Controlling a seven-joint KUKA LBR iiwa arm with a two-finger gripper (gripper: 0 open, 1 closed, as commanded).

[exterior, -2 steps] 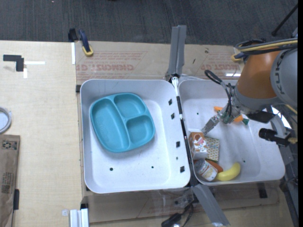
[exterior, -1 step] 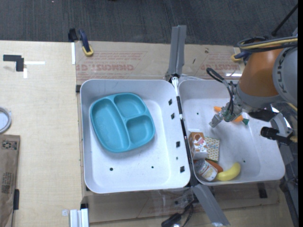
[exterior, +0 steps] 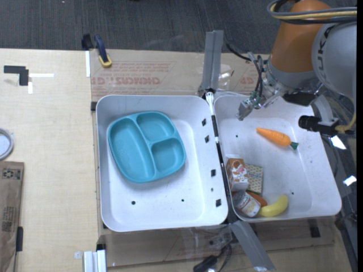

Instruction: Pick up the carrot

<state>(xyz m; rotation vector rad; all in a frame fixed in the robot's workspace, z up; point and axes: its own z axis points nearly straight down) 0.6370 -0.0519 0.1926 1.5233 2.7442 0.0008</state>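
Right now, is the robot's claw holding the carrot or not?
Gripper: not holding the carrot, which lies apart from it on the floor of the right bin. Open or shut: cannot be told.

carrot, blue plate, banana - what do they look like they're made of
Carrot: probably moulded plastic; even orange, smooth, with a stubby green tip, toy-like.
Blue plate: likely matte plastic; one flat turquoise, soft rounded dividers between three compartments.
Banana: probably plastic too; uniform yellow with a slight sheen, though too small to be sure.
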